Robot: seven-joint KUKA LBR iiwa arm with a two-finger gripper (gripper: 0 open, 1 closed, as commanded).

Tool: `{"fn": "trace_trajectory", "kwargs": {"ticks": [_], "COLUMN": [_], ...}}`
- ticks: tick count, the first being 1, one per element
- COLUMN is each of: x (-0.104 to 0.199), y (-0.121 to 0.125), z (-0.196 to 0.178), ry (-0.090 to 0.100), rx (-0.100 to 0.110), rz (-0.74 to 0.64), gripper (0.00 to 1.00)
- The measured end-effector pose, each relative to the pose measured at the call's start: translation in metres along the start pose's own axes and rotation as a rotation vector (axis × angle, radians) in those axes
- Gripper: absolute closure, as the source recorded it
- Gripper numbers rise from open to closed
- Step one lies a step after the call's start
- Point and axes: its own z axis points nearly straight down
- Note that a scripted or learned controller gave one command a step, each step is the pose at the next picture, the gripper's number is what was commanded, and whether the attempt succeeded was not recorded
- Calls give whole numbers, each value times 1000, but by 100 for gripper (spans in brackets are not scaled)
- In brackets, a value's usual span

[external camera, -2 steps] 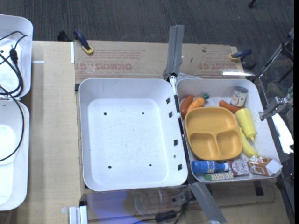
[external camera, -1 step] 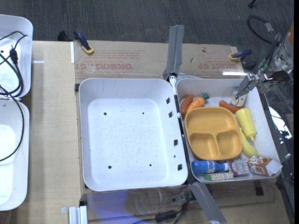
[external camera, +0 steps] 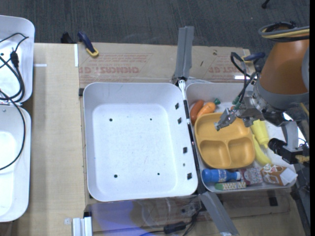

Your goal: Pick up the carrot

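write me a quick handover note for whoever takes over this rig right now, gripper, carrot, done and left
Gripper: hangs over the top edge of the yellow divided plastic plate in the right white bin; whether its fingers are open or shut cannot be read, and nothing shows between them.
Carrot: the small orange carrot lies at the bin's top left corner, beside a red-orange sausage-shaped toy, just above the plate.
Done: no pick.
Left: reach the carrot, grip it, lift it.
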Motion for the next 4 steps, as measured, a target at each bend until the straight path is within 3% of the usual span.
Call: {"fn": "trace_trajectory", "kwargs": {"ticks": [1,2,3,4], "x": [-26,-27,-27,-32], "y": [59,62,62,101], "z": [114,101,101,123], "ry": [1,-2,-2,-5], "rx": [2,-7,-7,-6], "rz": [-78,-75,-75,-354], "gripper": [0,100,0,0]}}
